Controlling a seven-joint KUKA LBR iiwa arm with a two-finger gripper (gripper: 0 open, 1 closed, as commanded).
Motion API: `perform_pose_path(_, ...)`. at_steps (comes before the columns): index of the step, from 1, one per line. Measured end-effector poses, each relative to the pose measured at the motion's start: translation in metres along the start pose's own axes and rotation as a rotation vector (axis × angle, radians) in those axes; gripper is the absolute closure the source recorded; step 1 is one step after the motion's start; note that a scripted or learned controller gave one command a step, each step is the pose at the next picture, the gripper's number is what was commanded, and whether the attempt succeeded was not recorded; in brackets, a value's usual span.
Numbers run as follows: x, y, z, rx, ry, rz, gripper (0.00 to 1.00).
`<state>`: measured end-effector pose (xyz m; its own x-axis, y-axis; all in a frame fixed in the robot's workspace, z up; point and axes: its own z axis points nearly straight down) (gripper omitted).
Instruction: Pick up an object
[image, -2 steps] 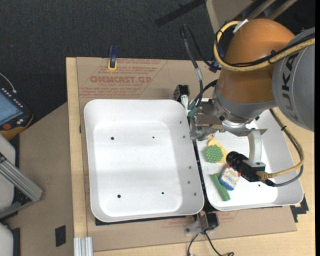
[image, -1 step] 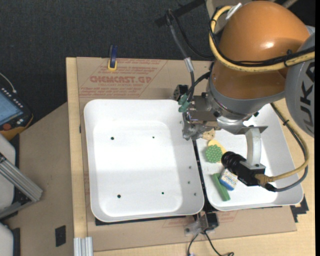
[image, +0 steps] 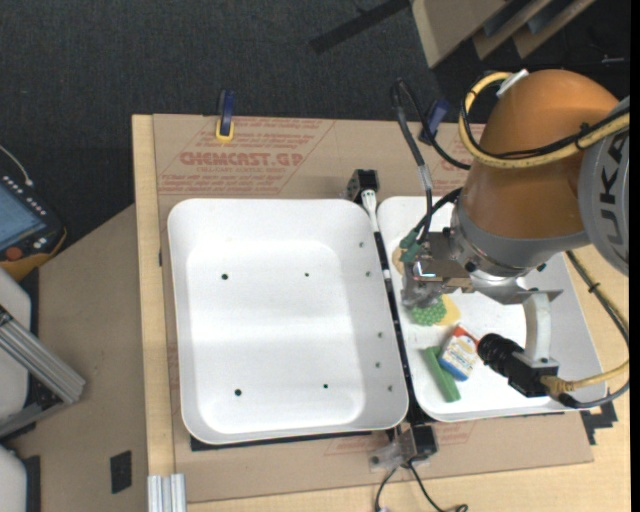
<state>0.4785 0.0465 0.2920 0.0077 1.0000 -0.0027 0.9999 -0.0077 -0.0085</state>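
My gripper (image: 420, 290) reaches down into the right bin (image: 500, 400), close to its left wall, with the orange-banded wrist above hiding much of that bin. Right under the gripper lies a green bumpy ball (image: 431, 313) beside a bit of yellow. A green stick (image: 441, 372) lies slanted near the bin's front left. Next to it sits a small blue, white and red-orange packet (image: 459, 355). The arm covers whatever lies farther back in the bin.
The left bin (image: 275, 310) sits beside the right one, sharing a narrow dark divider. Both rest on a cardboard sheet (image: 240, 150) with a blue clip (image: 226, 115) at its back edge.
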Motion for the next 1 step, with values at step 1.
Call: perform_pose_path(1, 0.0816, 0.0, -0.053, -0.014, 0.006, -0.017, 1.0)
